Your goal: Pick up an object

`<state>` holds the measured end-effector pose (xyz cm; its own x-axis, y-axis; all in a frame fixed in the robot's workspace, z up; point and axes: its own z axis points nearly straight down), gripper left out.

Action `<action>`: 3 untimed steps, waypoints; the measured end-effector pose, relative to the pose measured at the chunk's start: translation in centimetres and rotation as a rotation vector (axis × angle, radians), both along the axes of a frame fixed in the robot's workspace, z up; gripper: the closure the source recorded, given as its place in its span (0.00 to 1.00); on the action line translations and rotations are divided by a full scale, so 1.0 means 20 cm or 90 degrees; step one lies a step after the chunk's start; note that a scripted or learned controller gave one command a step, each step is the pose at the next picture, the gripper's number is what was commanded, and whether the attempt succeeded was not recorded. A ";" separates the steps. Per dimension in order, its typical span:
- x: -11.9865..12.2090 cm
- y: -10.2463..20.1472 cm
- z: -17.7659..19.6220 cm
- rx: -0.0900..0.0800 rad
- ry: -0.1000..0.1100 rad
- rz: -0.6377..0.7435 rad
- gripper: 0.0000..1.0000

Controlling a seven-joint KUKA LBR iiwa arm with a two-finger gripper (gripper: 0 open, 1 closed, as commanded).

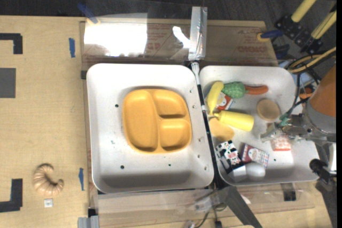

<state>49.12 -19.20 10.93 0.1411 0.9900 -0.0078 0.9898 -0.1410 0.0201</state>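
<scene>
Gripper (pixel 281 126): placed low over the right bin (pixel 286 78), near its right wall; finger state cannot be told. Just beside it are found a brown round piece (pixel 267 109) and a white-and-red packet (pixel 281 144). Further left are listed a yellow bottle (pixel 235 119), banana (pixel 214 94) and carrot (pixel 255 90). A yellow divided tray (pixel 156 119) is held in the left bin (pixel 107 83).
</scene>
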 end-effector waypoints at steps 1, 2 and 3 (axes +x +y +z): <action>0.06 -0.05 -0.10 0.014 0.009 0.005 0.00; 0.06 -0.07 -0.06 0.008 0.007 0.002 1.00; 0.06 -0.05 -0.06 0.012 0.010 0.005 0.00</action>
